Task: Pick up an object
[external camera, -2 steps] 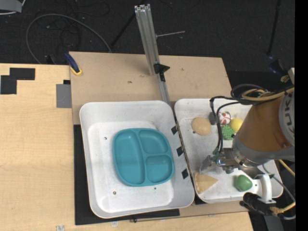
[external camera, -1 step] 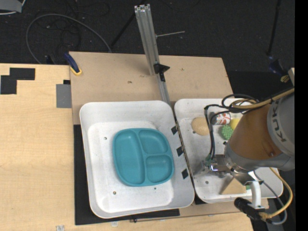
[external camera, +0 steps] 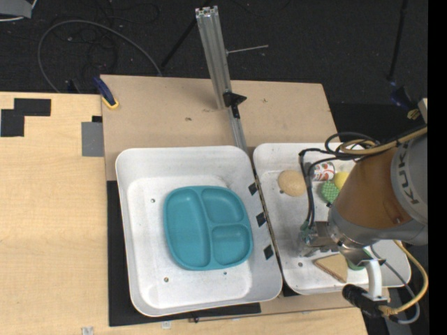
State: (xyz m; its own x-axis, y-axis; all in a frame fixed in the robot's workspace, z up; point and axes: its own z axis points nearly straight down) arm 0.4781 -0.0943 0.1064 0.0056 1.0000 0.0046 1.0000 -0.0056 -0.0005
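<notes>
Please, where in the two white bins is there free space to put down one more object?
The left white bin has bare floor around the teal divided plastic tray, widest on its left and along the front. The right white bin is crowded: a beige round object, small colourful items and the gripper. Only its front-left corner looks bare.
</notes>
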